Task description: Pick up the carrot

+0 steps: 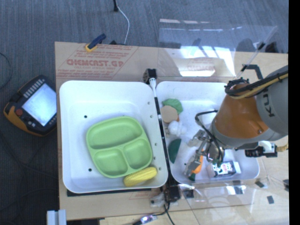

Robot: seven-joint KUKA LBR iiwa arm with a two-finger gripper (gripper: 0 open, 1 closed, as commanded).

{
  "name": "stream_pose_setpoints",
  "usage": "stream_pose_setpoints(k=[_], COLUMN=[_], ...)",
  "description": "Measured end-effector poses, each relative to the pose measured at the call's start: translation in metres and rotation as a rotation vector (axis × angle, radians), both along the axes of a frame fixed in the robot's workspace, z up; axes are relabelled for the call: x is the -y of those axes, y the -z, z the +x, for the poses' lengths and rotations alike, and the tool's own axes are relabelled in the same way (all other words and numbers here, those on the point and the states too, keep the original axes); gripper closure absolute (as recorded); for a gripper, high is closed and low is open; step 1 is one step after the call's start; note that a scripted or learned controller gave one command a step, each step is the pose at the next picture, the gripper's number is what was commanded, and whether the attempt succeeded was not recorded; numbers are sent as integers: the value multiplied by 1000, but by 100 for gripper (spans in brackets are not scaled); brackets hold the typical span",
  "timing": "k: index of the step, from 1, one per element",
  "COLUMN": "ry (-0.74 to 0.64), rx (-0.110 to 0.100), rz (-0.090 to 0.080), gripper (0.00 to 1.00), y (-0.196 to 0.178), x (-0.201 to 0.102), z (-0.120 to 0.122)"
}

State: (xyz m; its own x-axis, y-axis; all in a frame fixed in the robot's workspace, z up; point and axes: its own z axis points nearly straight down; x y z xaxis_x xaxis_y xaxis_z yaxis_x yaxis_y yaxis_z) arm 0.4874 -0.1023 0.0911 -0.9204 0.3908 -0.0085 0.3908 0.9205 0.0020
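Camera view: two white bins side by side. Left bin (75, 107) has a green divided plate (119, 145) w/ a yellow corn cob (139, 176) touching its rim at 5 o'clock. Right bin (248, 172) is busier: tan-and-green round item (170, 108) near the divider at 11 o'clock of the gripper, small white lump (174, 128) just below it, dark green piece (174, 149) by the divider at 9 o'clock of the gripper, small printed box (225, 168) at 3 o'clock, just beside the fingers. Teach pendant (30, 106) on the floor at far 9 o'clock, off the bench.

Carrot (196, 167), orange w/ green end, sits near the front wall of the right bin, directly at the gripper (201, 161). Fingers look to straddle it, closed down on its orange part; grip looks real but partly hidden by the hardware.

Arm enters from 3 o'clock, orange band (236, 118) over the bin's back half, wrist angled down toward 7 o'clock, cables looped round it.
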Motion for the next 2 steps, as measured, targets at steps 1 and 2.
stream_pose_setpoints(k=[1,2], ry=[102,455], rx=[0,2], rz=[-1,10], gripper=[0,0], y=[0,0], x=[-5,0], z=[0,1])
